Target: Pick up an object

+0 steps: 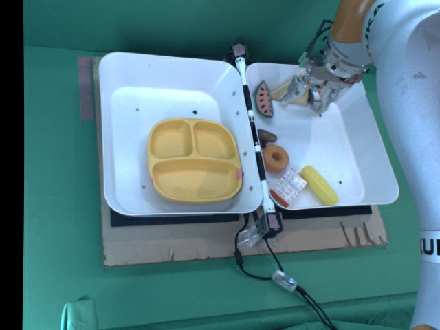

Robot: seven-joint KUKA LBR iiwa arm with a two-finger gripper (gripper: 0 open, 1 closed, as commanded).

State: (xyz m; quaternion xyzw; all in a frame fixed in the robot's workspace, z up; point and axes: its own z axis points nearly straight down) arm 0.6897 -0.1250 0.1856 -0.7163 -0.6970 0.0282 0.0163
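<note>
green cloth (62, 184) over bench

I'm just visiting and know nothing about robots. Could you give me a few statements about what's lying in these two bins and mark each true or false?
1. The yellow divided plastic plate lies in the left white bin. True.
2. The brown ring doughnut sits on the yellow plate. False: it lies in the right white bin, near the divider.
3. The yellow corn cob lies in the right bin. True.
4. The watermelon slice with a green rind is in the left bin. False: it is in the right bin, by its upper left corner.
5. The arm's tool is over the left bin. False: it is over the right bin's far end.
</note>
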